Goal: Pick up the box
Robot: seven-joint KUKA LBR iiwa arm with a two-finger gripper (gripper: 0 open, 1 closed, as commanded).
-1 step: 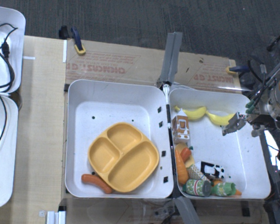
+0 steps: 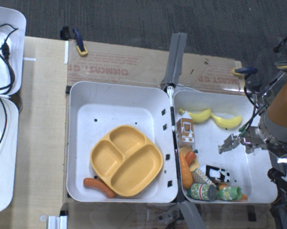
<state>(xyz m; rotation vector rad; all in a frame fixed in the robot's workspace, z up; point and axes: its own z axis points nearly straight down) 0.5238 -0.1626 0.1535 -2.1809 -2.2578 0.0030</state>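
Pincer (image 2: 229, 143) open, holding nothing, over right white bin (image 2: 256, 196); small brown-and-white cardboard box (image 2: 185, 130) leans against left wall, awkward reach.

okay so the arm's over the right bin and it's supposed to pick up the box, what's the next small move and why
Probably shift the tool toward the bin's left wall, over the box. The tool hangs above bare bin floor right of the box, which lies against the divider below a banana; nothing shows between its fingers.

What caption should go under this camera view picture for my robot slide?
Robot gripper hovers over the right bin, near two bananas and a small box; a yellow plate sits in the left bin.
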